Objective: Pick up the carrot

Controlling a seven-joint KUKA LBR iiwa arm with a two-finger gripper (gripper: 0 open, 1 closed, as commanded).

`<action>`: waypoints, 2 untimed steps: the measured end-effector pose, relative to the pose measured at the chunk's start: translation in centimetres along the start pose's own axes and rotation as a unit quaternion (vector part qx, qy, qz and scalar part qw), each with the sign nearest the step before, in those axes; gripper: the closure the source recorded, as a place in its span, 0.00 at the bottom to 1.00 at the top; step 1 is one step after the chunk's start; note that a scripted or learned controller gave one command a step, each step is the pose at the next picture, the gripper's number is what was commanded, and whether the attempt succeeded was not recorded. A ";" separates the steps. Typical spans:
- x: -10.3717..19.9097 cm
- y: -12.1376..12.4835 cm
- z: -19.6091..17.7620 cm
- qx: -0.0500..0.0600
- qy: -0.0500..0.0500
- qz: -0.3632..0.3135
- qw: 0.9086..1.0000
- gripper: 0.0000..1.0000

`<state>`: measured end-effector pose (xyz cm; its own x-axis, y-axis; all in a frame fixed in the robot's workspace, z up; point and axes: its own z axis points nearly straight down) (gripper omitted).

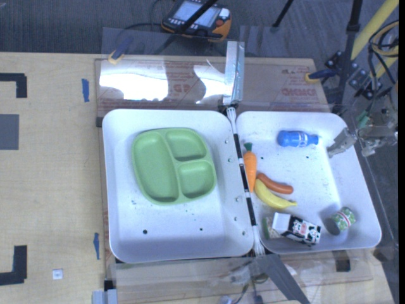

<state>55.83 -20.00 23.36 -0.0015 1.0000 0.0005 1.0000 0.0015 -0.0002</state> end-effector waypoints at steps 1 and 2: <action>10.1 -1.5 8.7 0.000 0.000 0.005 1.000 0.00; 13.9 -7.9 5.0 0.002 0.000 0.238 0.971 0.00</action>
<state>47.88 -6.14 18.36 0.4605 0.8876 -0.0001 0.8876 -0.4605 -0.0052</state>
